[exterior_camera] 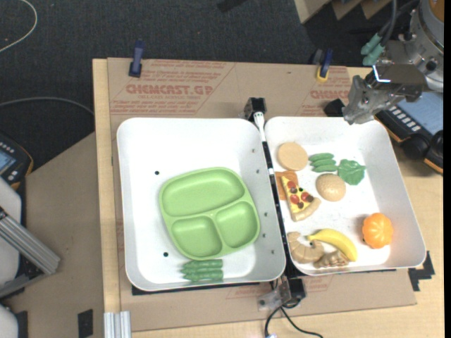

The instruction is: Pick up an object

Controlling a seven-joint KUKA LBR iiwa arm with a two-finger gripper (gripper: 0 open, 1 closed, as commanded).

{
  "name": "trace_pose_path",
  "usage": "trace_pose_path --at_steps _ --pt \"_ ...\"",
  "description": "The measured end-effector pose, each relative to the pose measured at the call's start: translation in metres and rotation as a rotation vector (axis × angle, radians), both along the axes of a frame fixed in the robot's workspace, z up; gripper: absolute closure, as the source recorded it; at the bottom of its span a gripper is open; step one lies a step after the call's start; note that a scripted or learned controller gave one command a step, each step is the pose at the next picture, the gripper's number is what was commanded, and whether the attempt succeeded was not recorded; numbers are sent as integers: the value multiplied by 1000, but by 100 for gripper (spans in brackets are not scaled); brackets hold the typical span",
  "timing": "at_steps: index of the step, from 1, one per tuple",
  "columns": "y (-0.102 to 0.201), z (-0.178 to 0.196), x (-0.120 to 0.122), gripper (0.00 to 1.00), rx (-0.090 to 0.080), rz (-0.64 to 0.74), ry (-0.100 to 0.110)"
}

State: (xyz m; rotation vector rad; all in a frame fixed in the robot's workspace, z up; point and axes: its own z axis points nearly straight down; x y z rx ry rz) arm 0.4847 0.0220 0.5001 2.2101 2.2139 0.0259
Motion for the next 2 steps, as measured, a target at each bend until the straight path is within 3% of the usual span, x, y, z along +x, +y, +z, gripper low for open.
trace_pose_path --at_steps 1,2 --pt "10 -104 -6 100 -3 -3 31" --pt "-81 -174 -6 100 -3 -10 28"
